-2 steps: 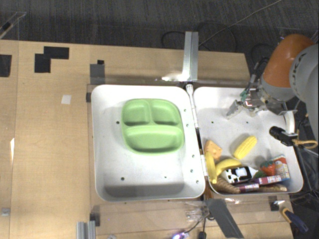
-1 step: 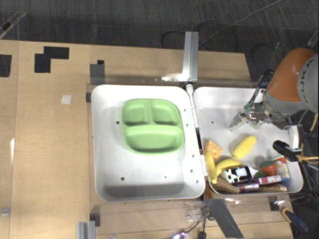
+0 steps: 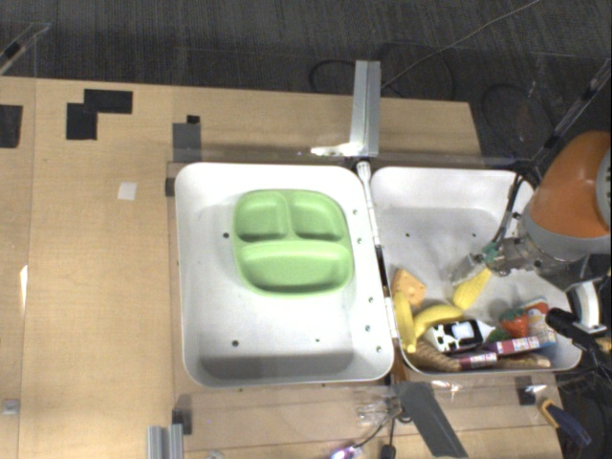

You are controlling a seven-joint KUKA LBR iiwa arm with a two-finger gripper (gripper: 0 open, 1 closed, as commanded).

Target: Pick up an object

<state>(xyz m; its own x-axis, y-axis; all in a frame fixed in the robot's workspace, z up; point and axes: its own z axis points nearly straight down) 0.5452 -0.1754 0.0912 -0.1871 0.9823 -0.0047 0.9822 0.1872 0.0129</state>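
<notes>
A small yellow corn cob (image 3: 471, 289) hangs tilted from the pincer (image 3: 486, 259).

Open floor at the back of the right bin, crowding at its front

In the right bin (image 3: 430, 194) you have bare floor across the back half. The front is packed: banana (image 3: 426, 318), corn cob (image 3: 470, 290), tomato (image 3: 516, 323) and a marker (image 3: 502, 355) lie touching or just beside one another. The green plate (image 3: 292, 240) fills the left bin's (image 3: 206, 285) middle.

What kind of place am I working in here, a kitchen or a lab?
Most likely a robotics lab bench, not a kitchen: two shallow white plastic bins sit side by side on a wooden bench, loose cables trail over dark carpet, and the food looks like toys, such as a yellow banana.
</notes>
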